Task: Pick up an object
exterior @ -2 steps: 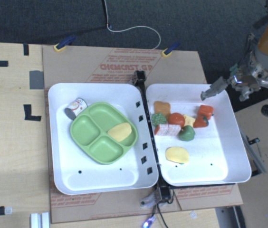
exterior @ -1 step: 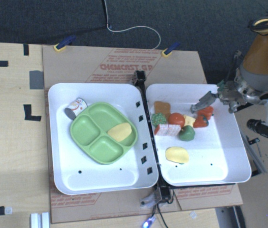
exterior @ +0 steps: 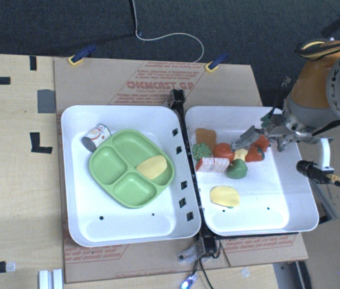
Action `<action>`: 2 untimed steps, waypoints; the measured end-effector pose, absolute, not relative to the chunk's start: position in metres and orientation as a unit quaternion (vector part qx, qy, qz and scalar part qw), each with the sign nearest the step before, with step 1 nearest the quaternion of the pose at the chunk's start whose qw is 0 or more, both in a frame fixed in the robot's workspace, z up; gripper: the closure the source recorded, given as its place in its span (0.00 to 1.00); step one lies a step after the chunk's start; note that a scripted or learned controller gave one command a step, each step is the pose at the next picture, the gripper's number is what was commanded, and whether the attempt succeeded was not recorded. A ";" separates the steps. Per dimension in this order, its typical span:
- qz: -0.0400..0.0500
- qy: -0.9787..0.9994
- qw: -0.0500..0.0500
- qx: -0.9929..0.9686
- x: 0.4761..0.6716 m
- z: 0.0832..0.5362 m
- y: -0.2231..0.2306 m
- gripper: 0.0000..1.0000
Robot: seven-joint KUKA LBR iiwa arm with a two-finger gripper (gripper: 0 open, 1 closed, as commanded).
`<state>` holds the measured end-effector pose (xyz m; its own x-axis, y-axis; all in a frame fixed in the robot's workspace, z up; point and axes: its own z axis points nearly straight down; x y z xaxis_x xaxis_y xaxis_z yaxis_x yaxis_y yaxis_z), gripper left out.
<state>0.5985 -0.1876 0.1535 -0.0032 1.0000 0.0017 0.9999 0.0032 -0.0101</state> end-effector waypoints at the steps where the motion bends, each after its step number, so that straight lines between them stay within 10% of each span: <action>1: 0.003 -0.708 0.005 -0.706 0.592 0.102 -0.180 0.00; 2: 0.003 -0.708 0.002 -0.706 0.591 0.080 -0.179 0.00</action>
